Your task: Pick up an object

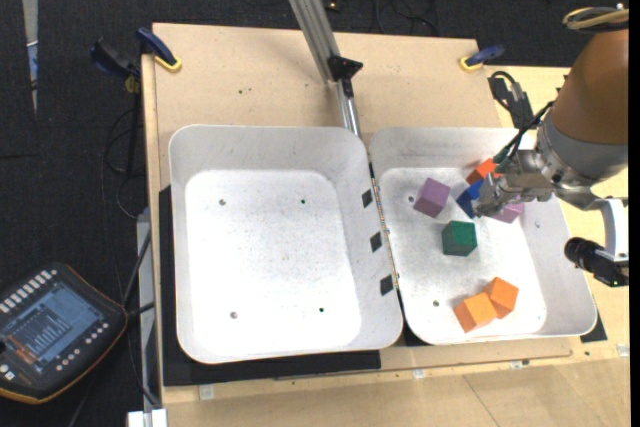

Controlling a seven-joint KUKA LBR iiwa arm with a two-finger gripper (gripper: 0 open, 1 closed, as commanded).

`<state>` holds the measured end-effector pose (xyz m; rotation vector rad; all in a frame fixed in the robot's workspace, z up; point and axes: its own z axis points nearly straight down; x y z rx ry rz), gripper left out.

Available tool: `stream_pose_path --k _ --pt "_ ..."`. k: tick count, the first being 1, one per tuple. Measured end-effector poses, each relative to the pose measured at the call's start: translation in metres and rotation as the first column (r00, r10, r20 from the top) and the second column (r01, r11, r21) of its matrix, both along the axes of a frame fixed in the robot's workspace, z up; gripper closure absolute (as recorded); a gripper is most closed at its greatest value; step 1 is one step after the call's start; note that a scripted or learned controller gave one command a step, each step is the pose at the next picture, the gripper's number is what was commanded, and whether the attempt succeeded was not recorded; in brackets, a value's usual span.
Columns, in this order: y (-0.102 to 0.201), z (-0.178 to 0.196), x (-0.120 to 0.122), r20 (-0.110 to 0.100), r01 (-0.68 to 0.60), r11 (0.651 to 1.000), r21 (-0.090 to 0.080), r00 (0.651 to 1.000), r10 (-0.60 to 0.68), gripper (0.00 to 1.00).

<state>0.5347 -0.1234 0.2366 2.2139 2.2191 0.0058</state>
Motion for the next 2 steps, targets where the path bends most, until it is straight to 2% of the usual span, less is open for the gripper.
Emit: stream_pose_path --k 1,2 --pt "0.000 0.006 0.001 -0.006 0.000 1.000 0.001 1.000 0.000 1.00" --pt "0.044 0.012 0.018 -0.005 -0.005 1.000 0.003 1.000 0.005 1.00"
